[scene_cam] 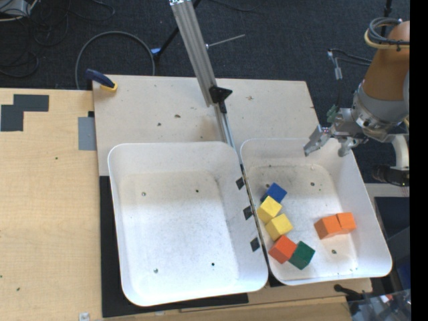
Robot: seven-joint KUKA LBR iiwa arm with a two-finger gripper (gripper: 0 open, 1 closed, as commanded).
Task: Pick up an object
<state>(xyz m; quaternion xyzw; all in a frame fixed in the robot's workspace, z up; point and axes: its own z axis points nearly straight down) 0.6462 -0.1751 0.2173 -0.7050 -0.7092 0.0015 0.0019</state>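
Dark cabled floor behind bench [267,105]. Claw [330,142] spread wide, empty, over right bin's [371,209] upper rim. Orange block [335,224] lower right sits alone; clustered yellow cubes [274,217] risk a jammed or double grasp.

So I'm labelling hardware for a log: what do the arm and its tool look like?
The arm has an orange band over a grey wrist section, with a pale cable looped at its top. The tool is metallic grey with two thin fingers.

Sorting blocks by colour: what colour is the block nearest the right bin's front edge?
Green: the small green cube, seen in the camera view.
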